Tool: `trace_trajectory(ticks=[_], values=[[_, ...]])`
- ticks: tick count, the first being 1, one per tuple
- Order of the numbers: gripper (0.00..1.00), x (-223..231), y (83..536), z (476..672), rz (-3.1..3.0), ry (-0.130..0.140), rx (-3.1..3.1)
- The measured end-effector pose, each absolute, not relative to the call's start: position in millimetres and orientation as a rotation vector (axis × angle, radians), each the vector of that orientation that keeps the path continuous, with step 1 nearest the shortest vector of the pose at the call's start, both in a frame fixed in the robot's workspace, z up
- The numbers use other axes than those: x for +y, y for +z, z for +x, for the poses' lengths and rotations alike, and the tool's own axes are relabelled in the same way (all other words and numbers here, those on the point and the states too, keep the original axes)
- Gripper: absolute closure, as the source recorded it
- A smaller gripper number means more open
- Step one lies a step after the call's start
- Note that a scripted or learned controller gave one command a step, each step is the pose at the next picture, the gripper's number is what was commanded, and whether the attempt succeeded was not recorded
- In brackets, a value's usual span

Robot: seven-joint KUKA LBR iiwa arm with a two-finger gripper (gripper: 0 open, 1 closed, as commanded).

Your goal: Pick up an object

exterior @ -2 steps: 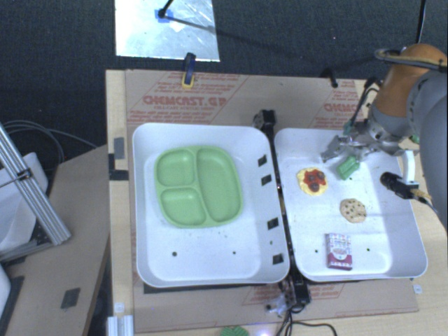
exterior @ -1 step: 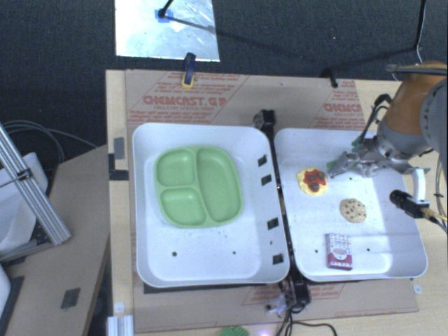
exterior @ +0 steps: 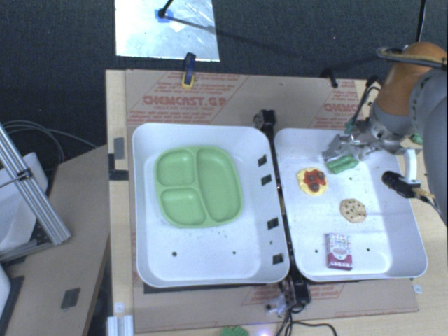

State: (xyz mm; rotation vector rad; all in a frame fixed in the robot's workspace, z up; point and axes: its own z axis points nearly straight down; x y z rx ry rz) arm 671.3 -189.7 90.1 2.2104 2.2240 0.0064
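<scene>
**Green thing right under the fingers, top of the right bin**

While the arm (exterior: 413, 82) reaches in from the right, its gripper (exterior: 348, 148) sits low over the far end of the right bin (exterior: 402, 257), and a small green object (exterior: 341, 164) lies right at the tips, just on the near side of them. Its long axis runs roughly left-right, tilted up a bit toward the right. I honestly can't tell whether the fingers are open, closed, or already pinching the green object; the metal bits blur together there.

Count for the right bin: one green object, one yellow-and-red toy food piece (exterior: 312, 181), one cookie (exterior: 353, 210), one small red-and-white packet (exterior: 339, 250), all well apart. The left bin (exterior: 150, 257) holds one green divided tray (exterior: 197, 186) with three compartments.

My guess: the green object is the target, since it's nearest.
</scene>
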Motion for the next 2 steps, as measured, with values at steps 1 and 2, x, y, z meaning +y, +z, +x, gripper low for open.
trace_trajectory(ticks=[1,2], values=[[0.0,-208,85,639.2,2.221,-0.001,2.22],[0.0,-206,86,669.7,2.218,0.0,2.226]])
